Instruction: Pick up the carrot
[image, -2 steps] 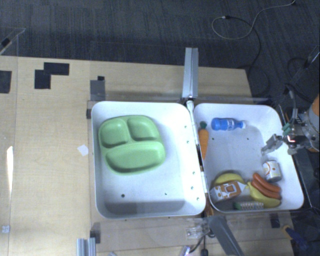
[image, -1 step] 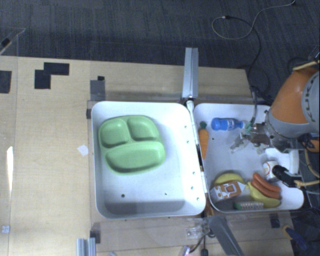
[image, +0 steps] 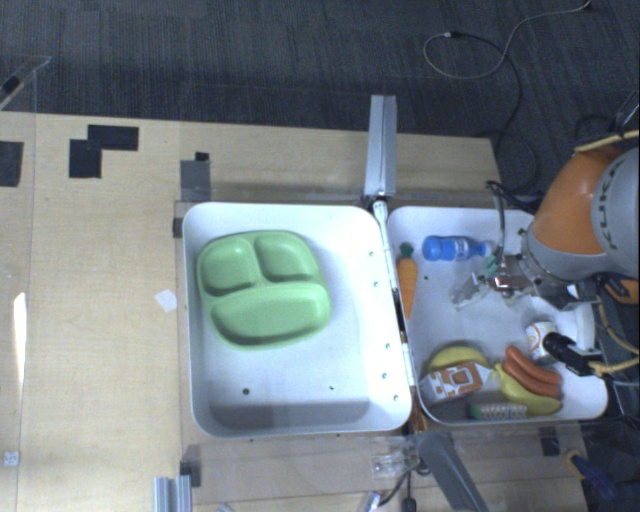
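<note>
carrot (image: 407, 283) half-hidden by bin divider, hand (image: 478, 287) blurred

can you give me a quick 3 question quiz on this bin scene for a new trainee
1. True or false: the carrot lies in the same bin as the green divided plate.
2. Multiple choice: the blue bottle lies (A) on the green plate, (B) near the far edge of the right bin, right of the carrot's top, (C) on the floor.
3. Fill in: the carrot lies along the right bin's ____ wall, next to the divider between the bins.

Key
1. False: it lies in the right bin; the plate is in the left bin.
2. B
3. left
</note>
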